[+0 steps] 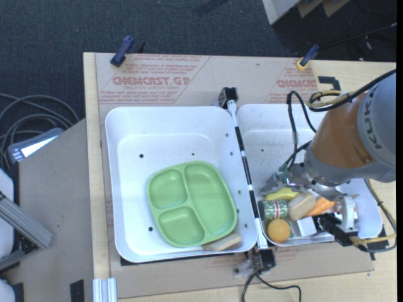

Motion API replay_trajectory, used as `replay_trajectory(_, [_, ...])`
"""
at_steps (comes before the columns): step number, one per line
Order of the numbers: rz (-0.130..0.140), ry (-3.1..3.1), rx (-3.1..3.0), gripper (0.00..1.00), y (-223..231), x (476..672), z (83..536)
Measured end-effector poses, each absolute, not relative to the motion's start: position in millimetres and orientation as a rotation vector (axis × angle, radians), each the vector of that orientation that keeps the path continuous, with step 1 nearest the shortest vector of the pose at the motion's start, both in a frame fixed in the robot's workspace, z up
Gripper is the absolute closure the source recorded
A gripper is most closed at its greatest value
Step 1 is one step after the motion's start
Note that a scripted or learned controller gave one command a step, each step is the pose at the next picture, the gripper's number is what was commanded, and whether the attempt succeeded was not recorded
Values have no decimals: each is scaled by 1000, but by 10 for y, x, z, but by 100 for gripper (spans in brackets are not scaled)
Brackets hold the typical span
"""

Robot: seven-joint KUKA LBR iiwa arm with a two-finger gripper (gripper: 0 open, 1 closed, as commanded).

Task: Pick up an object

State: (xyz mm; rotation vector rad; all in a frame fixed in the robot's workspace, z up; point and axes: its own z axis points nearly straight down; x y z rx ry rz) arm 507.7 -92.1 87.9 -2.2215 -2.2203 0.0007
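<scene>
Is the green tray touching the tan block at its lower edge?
Touching. Camera view shows the green tray's lower rim lying over the tan block, no gap between them.

one fixed camera looks down from above at a slant, far enough back to take in the whole bench (pixel 189 74), both white bins, left (pixel 126 137) and right (pixel 264 121), and dark floor (pixel 94 11) beyond.

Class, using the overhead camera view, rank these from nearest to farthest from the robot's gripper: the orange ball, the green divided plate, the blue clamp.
Gripper in the right bin.
1. Orange ball, right bin, front.
2. Green divided plate, left bin.
3. Blue clamp, bench's far left corner.
</scene>
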Motion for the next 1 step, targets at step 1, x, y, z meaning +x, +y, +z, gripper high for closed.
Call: replay_trajectory(1, [1,-2219,-2221,0,-1163,4927,844])
